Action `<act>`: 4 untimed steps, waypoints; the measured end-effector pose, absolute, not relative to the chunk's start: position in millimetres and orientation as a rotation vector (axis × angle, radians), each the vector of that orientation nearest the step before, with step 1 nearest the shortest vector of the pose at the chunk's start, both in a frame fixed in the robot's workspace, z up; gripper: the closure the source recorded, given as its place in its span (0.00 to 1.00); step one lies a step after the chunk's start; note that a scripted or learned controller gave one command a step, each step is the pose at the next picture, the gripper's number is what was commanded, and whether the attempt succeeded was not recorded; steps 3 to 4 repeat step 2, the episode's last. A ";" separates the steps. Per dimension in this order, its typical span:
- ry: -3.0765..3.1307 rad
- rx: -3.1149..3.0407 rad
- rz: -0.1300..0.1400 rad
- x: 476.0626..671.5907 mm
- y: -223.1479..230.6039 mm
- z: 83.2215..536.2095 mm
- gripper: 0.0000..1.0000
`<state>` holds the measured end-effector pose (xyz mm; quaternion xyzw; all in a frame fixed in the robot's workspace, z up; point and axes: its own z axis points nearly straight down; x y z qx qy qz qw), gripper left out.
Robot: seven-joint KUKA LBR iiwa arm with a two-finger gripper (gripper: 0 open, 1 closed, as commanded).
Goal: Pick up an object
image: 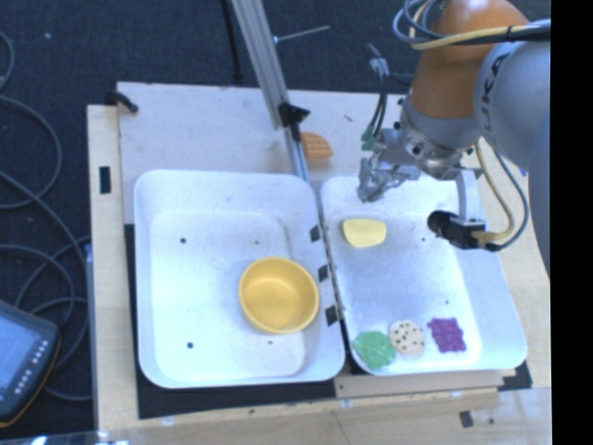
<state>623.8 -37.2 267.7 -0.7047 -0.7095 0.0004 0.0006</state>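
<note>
At the near edge of the right bin (pixel 482 295), around 5 o'clock, a green piece (pixel 373 349), a spotted cookie (pixel 406 337) and a purple piece (pixel 447 334) sit in a row. The yellow bowl (pixel 278 294) rests in the left bin (pixel 185 267), toward 6 o'clock. Farther back, a pale yellow object (pixel 364 233) lies in the right bin. The gripper (pixel 372 189) hangs just beyond it toward 12 o'clock; whether its claw is wide or narrow cannot be told. An orange object (pixel 317 147) lies on the bench behind the bins.
</note>
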 end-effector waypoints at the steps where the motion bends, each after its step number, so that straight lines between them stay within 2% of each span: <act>1: -2.230 -2.216 -0.001 639.7 15.8 250.3 1.00; 2: -2.229 -2.216 -0.002 656.9 57.5 254.0 1.00; 4: -2.229 -2.216 -0.002 656.9 57.5 254.0 1.00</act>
